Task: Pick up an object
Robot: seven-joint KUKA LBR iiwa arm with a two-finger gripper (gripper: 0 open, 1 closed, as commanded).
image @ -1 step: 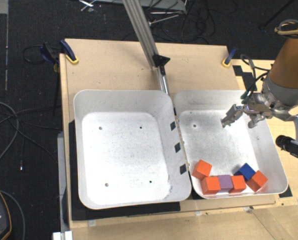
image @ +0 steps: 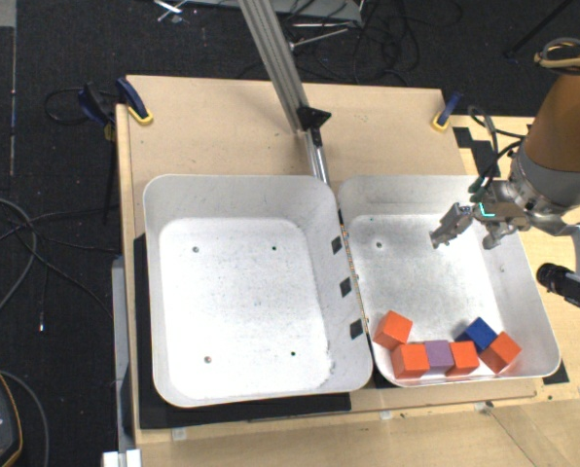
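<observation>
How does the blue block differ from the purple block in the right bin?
The blue block is dark blue, while the purple block is pale purple. The blue block lies behind the row, partly hidden by orange blocks; the purple block sits in the front row between two orange blocks. The blue block looks turned at an angle; the purple one sits squarer to the bin's near wall. Both are small cubes, far from the claw.

Tan wooden bench bearing two white bins side by side: left bin, right bin.
</observation>
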